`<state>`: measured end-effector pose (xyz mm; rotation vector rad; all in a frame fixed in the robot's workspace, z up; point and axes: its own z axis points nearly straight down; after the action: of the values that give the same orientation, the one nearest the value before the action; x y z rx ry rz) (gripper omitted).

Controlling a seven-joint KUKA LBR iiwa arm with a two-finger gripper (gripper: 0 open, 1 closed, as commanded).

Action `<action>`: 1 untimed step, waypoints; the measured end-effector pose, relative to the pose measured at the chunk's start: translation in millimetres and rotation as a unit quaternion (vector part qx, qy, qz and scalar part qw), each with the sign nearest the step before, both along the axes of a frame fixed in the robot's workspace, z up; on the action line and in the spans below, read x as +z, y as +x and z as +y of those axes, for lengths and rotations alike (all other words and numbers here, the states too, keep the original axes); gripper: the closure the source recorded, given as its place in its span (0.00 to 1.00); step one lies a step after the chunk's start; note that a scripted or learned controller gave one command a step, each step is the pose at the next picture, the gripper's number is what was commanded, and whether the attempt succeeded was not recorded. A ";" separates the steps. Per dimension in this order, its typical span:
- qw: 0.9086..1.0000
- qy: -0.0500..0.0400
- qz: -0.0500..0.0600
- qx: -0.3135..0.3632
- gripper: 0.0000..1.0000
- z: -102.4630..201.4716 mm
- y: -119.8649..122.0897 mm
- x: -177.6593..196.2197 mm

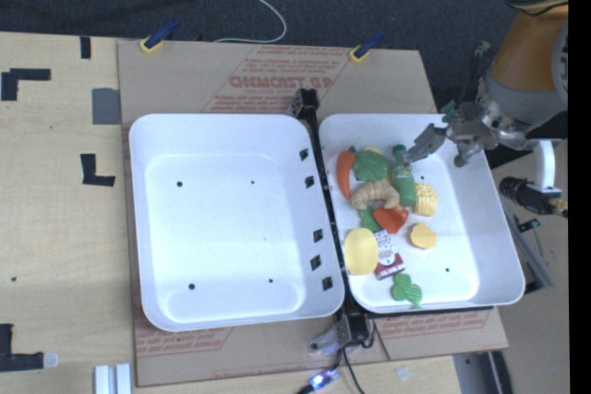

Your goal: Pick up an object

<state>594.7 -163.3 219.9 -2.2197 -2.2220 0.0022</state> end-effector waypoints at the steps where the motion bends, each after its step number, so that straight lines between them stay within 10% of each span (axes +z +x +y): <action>1: 1.000 -0.001 -0.007 0.001 0.00 6.6 7.2 -115.7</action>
<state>601.9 -156.7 104.2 -2.2259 -2.2310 -0.0115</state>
